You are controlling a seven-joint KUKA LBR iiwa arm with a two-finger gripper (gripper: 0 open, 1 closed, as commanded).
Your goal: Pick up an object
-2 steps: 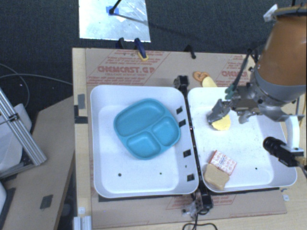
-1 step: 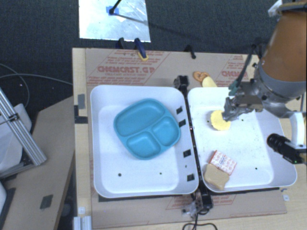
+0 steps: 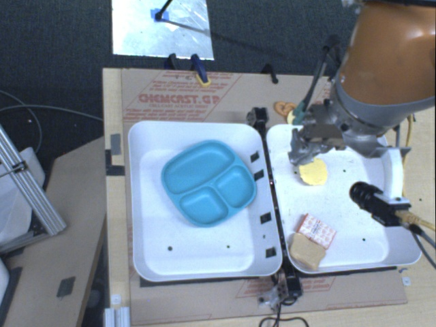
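Note:
In the right bin [image 3: 354,251] lie a flat yellow disc [image 3: 314,174], a red-and-white patterned packet [image 3: 317,230] and a tan bread-like block [image 3: 306,252]. The gripper [image 3: 300,157] hangs over the bin's upper left part, just above and to the left of the yellow disc. Its tips sit close to the disc's near edge, and nothing shows between them. The packet and tan block rest near the bin's front left corner, well apart from the gripper.
The left bin [image 3: 146,251] holds a blue divided plate [image 3: 207,182]. A black divider with clips [image 3: 266,189] runs between the bins. The big grey and orange arm [image 3: 392,53] overhangs the right bin's back. A small orange item [image 3: 283,107] lies behind the bins.

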